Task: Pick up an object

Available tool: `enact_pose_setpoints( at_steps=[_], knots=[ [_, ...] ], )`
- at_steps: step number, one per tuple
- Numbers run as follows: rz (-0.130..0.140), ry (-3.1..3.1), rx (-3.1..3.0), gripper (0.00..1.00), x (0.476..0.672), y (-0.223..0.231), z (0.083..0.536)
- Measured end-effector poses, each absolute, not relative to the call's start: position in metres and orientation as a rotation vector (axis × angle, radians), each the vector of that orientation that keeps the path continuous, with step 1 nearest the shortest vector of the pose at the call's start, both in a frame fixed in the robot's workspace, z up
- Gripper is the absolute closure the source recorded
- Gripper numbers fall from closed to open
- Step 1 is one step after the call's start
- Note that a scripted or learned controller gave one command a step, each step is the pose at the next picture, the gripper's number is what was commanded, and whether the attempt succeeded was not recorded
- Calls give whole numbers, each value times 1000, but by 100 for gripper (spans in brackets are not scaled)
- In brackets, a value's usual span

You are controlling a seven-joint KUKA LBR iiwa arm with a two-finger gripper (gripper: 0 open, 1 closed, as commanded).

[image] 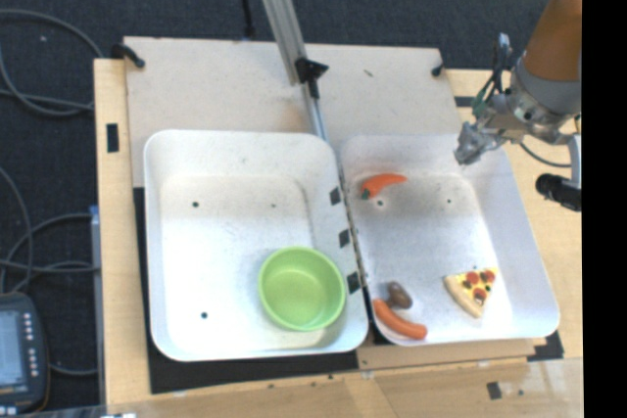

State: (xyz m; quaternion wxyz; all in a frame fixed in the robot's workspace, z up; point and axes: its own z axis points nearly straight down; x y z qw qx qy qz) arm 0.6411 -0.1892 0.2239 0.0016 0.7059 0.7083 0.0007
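The right bin (509,210) holds an orange carrot-like toy (381,182) near its far left, a pizza slice toy (471,290) near the front right, a small brown piece (399,294) and an orange sausage (401,321) on a small white plate at the front left. A green bowl (302,287) sits in the left bin (196,210) at its front right. My gripper (470,148) hangs over the far right corner of the right bin, well right of the carrot toy, with nothing seen in it.
A slanted aluminium post (279,5) rises from the bench behind the bins. Cables (549,147) trail by the arm at the right. Bare bench board lies behind both bins.
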Motion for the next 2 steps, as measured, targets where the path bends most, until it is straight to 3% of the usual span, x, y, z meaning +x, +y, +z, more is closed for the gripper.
enact_pose_setpoints(
  at_steps=[2],
  knots=[
    [0,2228,2215,100,603,-97,231]
  ],
)
